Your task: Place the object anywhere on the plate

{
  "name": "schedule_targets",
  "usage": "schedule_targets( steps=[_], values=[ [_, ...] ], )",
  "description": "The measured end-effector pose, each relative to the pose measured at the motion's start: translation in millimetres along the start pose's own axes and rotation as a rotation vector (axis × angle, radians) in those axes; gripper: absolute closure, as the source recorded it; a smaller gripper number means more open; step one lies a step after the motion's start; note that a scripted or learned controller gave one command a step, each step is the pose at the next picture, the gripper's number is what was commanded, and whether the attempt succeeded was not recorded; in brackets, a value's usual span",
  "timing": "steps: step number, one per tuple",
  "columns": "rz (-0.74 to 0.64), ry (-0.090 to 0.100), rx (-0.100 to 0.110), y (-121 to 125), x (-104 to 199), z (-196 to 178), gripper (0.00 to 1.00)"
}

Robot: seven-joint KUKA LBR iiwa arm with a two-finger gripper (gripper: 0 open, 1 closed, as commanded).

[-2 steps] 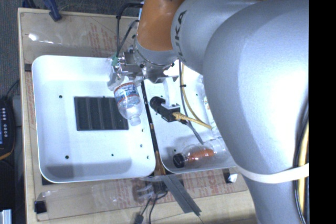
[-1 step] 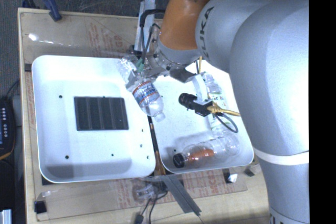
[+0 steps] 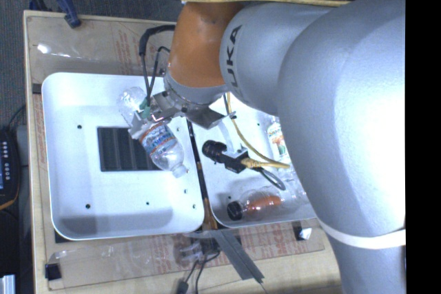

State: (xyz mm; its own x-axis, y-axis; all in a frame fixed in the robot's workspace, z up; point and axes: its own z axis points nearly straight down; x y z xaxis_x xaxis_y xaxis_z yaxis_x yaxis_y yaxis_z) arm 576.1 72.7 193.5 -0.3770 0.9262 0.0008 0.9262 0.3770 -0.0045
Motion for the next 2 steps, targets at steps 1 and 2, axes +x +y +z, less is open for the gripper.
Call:
schedule_targets(
  steps=[1,2],
  values=[
    [0.058,0.0,-0.003,37.4,-66.2,-34.0,1.0],
    [0.053,0.0,-0.002,37.8,-65.6,-43.7,1.0]
  ],
)
